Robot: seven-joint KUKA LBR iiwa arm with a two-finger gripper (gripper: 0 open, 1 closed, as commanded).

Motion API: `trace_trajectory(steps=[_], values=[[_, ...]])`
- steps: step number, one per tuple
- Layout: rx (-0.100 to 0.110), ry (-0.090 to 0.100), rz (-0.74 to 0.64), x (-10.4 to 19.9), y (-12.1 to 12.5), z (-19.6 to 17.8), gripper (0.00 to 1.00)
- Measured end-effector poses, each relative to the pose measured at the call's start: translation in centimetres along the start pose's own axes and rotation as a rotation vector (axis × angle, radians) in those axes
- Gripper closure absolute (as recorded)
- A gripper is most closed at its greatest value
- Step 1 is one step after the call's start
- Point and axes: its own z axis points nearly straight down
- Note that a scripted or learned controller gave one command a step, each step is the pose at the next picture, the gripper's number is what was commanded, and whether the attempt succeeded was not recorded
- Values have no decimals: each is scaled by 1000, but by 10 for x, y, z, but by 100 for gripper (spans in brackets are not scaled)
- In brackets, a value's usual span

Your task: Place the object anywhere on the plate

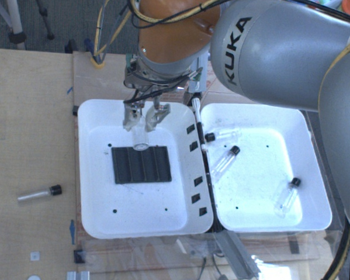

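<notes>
The gripper [144, 122] hangs over the upper part of the left bin [91, 179], its jaws narrow around a clear tube [142, 137] held upright just above the top edge of the black ridged plate [142, 164]. Three more capped tubes [225, 159] lie in the right bin [313, 173], and another [39, 193] rests on the bench at lower left.

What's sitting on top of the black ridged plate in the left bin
One clear tube stands at the plate's far edge, right below the hand. The rest of the ribbed top is bare. Whatever is under the plate is covered.
</notes>
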Motion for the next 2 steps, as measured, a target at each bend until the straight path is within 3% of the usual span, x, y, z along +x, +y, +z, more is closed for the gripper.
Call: trace_trajectory(steps=[2], values=[[11, -16, 10, -3, -2, -23, 100]])
